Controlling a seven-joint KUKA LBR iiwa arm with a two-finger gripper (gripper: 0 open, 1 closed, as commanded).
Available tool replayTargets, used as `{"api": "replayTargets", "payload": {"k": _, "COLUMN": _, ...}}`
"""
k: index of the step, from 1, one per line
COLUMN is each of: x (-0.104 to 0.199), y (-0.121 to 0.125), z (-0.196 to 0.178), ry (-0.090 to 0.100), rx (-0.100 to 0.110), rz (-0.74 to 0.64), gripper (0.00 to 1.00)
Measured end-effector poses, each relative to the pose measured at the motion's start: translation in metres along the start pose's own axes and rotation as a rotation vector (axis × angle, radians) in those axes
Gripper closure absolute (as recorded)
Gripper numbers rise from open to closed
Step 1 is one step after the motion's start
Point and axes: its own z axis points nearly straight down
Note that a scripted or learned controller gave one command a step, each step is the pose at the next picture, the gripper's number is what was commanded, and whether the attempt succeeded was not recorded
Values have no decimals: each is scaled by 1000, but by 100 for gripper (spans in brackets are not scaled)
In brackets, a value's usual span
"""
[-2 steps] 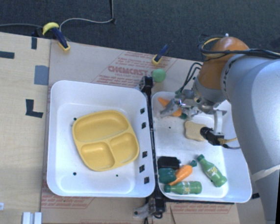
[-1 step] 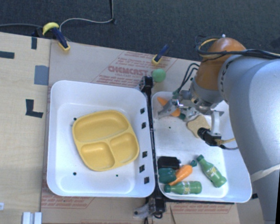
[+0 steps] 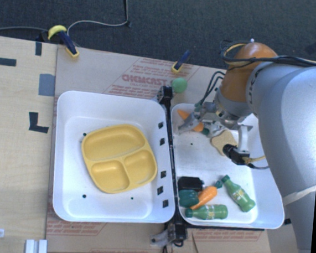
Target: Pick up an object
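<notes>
My gripper [image 3: 195, 123] is low in the back left corner of the right bin [image 3: 260, 216], right over a small orange piece [image 3: 183, 115] that peeks out on its left side. The wrist and the orange band hide what lies under the gripper. A beige flat item [image 3: 223, 141] lies just to the gripper's right. Along the bin's front lie a green bottle [image 3: 239, 194], a second green bottle [image 3: 208, 212], a carrot [image 3: 208, 195], a black block [image 3: 190, 183] and a teal item [image 3: 187, 198].
The left bin [image 3: 66, 159] holds a yellow divided plate [image 3: 119, 157]. A green ball [image 3: 179, 84] sits on the cardboard behind the bins. The divider wall between the bins runs close to the gripper's left. Cables hang off the wrist.
</notes>
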Motion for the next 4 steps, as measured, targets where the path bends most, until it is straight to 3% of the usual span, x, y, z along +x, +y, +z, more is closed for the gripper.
{"api": "replayTargets", "payload": {"k": 4, "x": -2, "y": 0, "z": 0, "ry": 0, "rx": -1, "rz": 0, "gripper": 0}}
